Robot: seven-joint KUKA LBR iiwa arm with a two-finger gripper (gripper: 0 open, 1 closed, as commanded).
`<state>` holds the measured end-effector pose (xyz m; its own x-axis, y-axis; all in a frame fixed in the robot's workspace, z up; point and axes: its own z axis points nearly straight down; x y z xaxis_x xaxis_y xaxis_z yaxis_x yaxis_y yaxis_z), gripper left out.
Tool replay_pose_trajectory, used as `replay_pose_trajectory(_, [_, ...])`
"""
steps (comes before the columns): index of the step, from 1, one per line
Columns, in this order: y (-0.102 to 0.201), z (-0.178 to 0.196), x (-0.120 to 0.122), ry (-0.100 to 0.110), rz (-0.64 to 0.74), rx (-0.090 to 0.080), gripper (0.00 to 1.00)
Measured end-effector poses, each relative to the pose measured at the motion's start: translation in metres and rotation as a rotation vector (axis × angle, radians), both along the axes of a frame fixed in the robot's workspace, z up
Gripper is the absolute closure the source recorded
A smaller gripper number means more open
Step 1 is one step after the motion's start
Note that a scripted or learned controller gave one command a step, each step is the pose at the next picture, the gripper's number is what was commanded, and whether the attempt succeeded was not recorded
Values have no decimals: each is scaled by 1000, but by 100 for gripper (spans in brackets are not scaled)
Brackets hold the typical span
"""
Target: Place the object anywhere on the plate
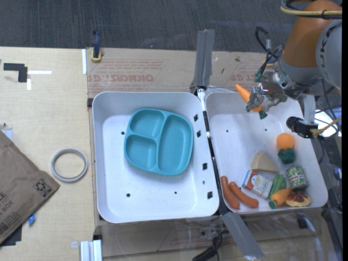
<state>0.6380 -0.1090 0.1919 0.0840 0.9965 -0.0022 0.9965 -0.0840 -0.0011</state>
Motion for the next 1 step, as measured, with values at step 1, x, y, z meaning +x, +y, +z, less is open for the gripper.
replay_pose_trajectory(1, [53,-1,-13,1,254,2,100])
